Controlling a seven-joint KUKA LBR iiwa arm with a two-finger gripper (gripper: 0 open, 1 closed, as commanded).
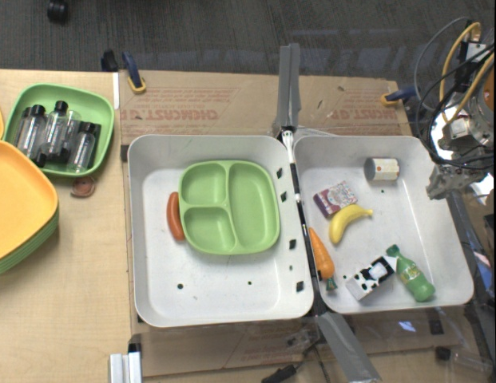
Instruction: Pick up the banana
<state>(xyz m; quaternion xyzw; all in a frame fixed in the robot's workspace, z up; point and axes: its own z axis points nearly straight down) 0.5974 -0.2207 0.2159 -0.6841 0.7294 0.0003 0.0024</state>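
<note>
Banana lying untouched near the middle of the right bin, just below a pink packet. Pincer at the bin's right rim, grip state indiscernible. Approach and grasp remain.

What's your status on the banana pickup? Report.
Gripper at right bin's right rim, off the banana. Banana lies loose mid-bin, untouched. Purple packet just above it; approach from above looks open.

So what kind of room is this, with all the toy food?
Probably a robot lab: a robot arm beside two white bins, pretend food like a banana to practise grabbing, and cardboard taped under everything.
</note>
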